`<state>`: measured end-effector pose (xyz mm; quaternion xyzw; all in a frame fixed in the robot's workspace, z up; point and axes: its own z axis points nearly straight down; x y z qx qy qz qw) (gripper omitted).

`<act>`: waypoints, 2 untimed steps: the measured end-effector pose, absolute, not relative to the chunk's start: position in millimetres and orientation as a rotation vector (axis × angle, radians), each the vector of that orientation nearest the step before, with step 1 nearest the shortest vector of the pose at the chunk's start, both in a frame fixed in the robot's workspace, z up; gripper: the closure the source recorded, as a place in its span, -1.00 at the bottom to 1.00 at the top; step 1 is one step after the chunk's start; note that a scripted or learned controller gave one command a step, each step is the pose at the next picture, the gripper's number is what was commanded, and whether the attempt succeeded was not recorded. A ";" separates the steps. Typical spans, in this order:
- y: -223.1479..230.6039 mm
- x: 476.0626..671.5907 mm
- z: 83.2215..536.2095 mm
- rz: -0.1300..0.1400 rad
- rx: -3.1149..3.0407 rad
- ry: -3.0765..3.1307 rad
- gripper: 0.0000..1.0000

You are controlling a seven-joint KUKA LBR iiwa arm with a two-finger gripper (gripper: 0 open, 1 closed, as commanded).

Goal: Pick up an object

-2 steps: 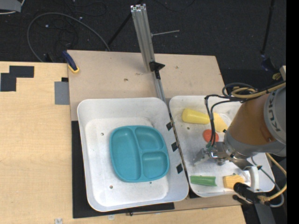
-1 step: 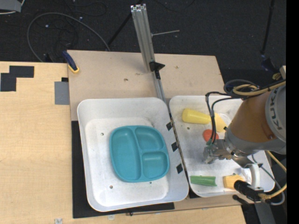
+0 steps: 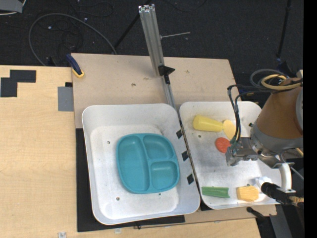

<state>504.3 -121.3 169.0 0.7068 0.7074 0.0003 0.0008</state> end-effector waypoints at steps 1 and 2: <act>-121.2 505.8 211.0 0.002 2.219 2.222 1.00; -122.0 506.5 234.4 0.001 2.219 2.223 1.00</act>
